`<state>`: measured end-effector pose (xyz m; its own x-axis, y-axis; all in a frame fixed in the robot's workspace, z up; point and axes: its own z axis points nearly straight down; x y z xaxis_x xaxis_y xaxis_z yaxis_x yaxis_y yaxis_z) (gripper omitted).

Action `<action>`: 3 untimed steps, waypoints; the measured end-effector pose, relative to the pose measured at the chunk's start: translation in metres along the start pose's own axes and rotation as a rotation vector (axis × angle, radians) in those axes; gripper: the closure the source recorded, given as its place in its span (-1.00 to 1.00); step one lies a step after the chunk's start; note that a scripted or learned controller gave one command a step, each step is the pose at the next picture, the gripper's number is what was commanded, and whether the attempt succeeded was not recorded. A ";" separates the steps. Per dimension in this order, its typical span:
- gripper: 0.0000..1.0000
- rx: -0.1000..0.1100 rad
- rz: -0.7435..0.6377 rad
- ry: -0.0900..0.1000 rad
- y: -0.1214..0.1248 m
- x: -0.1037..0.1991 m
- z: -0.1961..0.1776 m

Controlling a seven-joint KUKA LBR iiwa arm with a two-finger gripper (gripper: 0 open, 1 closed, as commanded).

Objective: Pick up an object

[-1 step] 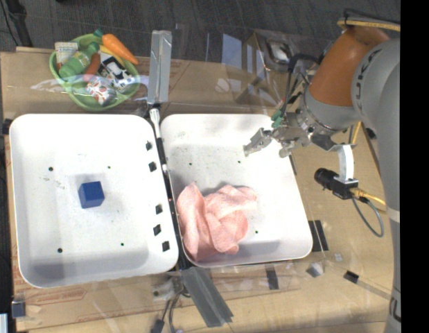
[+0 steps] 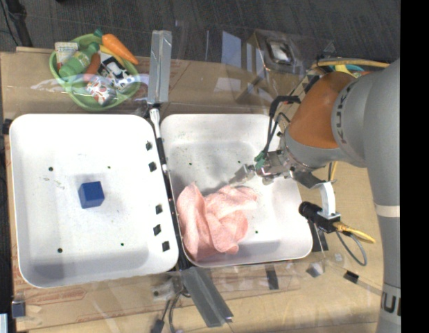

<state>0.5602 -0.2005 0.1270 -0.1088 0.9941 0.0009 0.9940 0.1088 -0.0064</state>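
A crumpled pink cloth (image 2: 213,219) lies in the near part of the right bin (image 2: 200,134). A blue cube (image 2: 91,193) sits in the left bin (image 2: 34,137), left of its middle. My gripper (image 2: 250,174) reaches in from the right and hovers low over the right bin, just above the cloth's upper right edge. Its slim fingers point left toward the cloth. Nothing shows between them.
A green bowl (image 2: 96,101) holding toy vegetables, a carrot among them, stands on the bench behind the left bin. A metal divider with black clips runs between the two bins. The arm's orange band and grey body cover the right bin's right side.
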 end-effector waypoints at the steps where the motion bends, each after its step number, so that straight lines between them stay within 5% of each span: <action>1: -1.00 -0.006 -0.105 -0.001 -0.022 0.023 0.035; 2: 1.00 -0.005 -0.110 -0.001 -0.021 0.023 0.025; 3: -1.00 -0.005 -0.109 -0.002 -0.021 0.023 0.025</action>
<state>0.5364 -0.1802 0.1019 -0.2166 0.9763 -0.0002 0.9762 0.2166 -0.0017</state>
